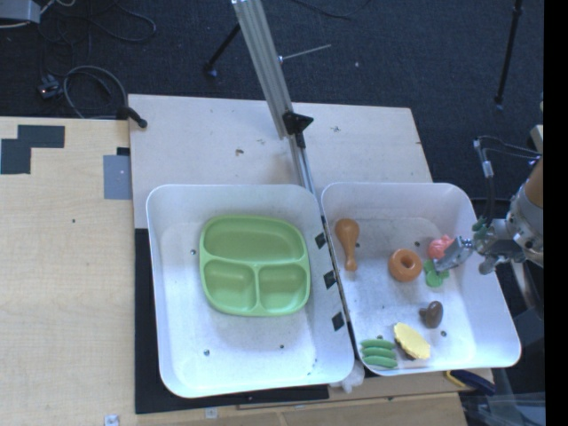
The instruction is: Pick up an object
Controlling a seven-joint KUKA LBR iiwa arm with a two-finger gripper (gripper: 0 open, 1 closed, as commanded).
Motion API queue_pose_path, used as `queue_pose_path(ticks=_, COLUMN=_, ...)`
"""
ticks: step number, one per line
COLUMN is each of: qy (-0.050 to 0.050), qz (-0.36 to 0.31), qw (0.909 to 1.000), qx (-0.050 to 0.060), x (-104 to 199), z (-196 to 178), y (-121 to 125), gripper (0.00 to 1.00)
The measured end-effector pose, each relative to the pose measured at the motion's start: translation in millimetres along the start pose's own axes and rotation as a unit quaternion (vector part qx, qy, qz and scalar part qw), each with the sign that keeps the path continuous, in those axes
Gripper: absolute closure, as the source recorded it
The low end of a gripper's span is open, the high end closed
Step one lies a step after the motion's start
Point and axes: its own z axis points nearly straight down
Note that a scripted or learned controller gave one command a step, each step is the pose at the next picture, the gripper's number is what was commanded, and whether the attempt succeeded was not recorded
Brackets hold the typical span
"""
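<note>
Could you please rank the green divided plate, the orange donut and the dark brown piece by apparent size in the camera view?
1. green divided plate
2. orange donut
3. dark brown piece

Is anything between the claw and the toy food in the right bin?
Nothing visible. The claw hangs at the right bin's right side, right beside the pink-and-green toy; the donut lies just past it.
</note>
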Motion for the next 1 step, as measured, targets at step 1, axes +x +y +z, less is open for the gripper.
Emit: queue_pose_path(ticks=1, qy=0.0, qz=0.001, qw=1.0, qx=0.0, x=-0.4, z=-0.1, y=-0.1, gripper=0.0)
